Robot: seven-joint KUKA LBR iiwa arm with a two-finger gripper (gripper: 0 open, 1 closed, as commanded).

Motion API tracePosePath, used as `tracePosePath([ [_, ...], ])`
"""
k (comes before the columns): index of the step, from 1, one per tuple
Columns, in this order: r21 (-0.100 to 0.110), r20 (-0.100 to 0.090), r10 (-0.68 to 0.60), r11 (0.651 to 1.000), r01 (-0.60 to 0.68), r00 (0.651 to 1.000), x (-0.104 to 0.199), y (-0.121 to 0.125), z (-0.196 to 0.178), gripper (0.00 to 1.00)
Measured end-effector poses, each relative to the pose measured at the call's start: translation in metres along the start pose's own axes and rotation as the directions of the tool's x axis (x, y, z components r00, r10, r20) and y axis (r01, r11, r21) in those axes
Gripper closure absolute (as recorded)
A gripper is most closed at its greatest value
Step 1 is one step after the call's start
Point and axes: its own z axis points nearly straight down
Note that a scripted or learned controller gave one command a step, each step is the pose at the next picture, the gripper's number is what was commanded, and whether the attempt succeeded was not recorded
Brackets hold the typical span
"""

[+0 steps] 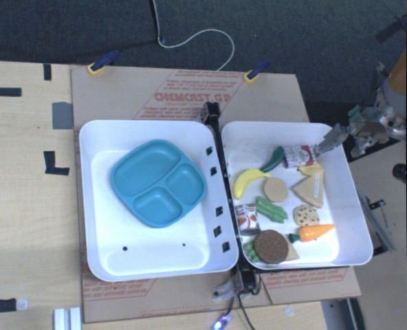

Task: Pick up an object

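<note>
The surface (38,184) carried two white bins; the left bin (93,205) held a blue divided plate (159,182), the right bin (351,212) a jumble of toy food — banana (248,181), carrot (316,232). The hand (331,139) hovered at its upper-right rim near a small can (299,157), probably approaching; its grip I could not tell.

arm — in from the right, wrist low | pincer (329,140) — angled down-left, nothing visibly held
</note>
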Motion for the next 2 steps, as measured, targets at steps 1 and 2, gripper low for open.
tracePosePath([
  [1,-0.001,-0.003,-0.005,1.000,0.005,1.000,0.071,-0.035,-0.016,0.00],
  [2,0.004,-0.002,-0.002,1.000,0.002,1.000,0.109,-0.083,-0.006,0.00],
])
